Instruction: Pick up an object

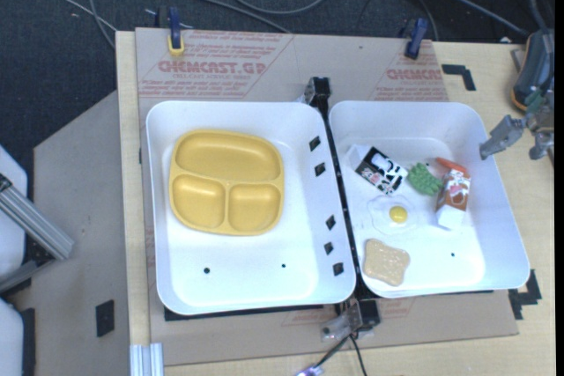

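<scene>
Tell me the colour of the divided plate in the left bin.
Yellow: the divided three-compartment plastic plate, clear in the camera view.

- White bins: 2, left bin (167, 189), right bin (493, 216)
- Yellow divided plate (226, 182): 1
- Toy fried egg (394, 214): 1
- Toast slice (386, 262): 1
- Green toy (423, 180): 1
- Carton (453, 194): 1
- Black-and-white packet (380, 170): 1
- Clamps: 2, left clamp (175, 29), right clamp (415, 37)

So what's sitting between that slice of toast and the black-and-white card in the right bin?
A toy fried egg lies between the toast and the black-and-white card, as the camera view shows, on the right bin's floor.
</scene>
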